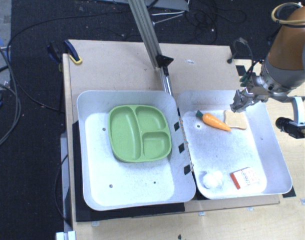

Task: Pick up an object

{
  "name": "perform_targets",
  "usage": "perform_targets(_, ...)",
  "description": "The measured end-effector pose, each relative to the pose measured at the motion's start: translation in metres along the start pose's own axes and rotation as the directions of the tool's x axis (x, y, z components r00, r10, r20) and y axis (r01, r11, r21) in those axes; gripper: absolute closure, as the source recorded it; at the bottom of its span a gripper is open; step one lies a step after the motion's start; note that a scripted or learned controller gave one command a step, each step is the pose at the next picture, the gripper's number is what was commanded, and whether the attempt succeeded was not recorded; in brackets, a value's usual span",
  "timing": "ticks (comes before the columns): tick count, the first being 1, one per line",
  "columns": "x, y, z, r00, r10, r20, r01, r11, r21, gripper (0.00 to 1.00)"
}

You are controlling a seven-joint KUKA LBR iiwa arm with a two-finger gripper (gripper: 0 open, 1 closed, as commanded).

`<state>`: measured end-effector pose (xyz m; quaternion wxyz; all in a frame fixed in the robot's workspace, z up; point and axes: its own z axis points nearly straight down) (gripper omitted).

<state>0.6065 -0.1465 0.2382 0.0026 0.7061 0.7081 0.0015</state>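
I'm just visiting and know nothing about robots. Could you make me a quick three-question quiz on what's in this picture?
1. True or false: the green plate lies in the left bin.
2. Which thing lies nearest the claw? A) carrot B) slice of bread C) red and white box
3. What colour is the ball beside that box?

Key: 1 true; 2 B; 3 white.

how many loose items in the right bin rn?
4. Carrot and toast touching at the far end by the gripper; white ball and red box near the front edge. Gripper may hide something beneath it.
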Motion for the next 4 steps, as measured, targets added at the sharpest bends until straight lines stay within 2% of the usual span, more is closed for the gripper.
perform_targets(2, 0.119, -0.021, -0.001, 1.000, -0.005, -0.003, 0.006, 1.000, 0.007, 1.00)
perform_targets(4, 0.223, -0.019, -0.008, 1.000, -0.006, -0.003, 0.006, 1.000, 0.005, 1.00)
